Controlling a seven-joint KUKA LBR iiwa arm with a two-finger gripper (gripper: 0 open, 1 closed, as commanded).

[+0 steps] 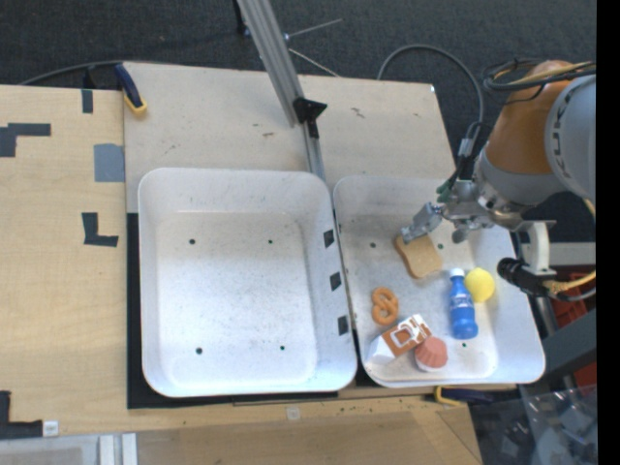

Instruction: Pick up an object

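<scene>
I see two white bins side by side. The left bin (237, 279) has nothing in it that I can point to. The right bin (373, 211) has small things. My gripper (426, 226) hangs just above the toast (419, 257). I cannot tell how wide it is. Near the toast sit a blue bottle (462, 304), a yellow lemon (480, 283), a pretzel (385, 305), a box (406, 334) and a red fruit (432, 355).
</scene>
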